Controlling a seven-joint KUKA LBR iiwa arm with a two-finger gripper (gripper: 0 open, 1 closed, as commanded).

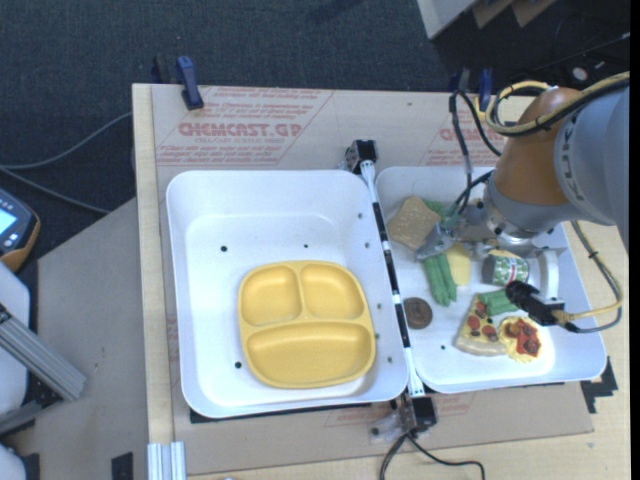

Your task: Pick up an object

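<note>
Pizza slice (497, 328), cookie (418, 313), green pod (439, 278) in right bin (590, 353), yellow tray (304, 323) in left bin (200, 268), pincer (452, 240) state unclear

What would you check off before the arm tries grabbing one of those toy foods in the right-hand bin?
1. Gripper over the right bin, where the objects lie: ok.
2. A target under it: the green bean pod and the slice of bread lie right beside the gripper: ok.
3. Fingers open wide enough to close around a piece: cannot tell, the wrist hides them.
4. Nothing already held: cannot tell.
5. Neighbours spaced apart: not ok; the pod, the bread and a yellow piece crowd together.
6. Pizza slice and brown cookie lie apart from the gripper: ok.
</note>
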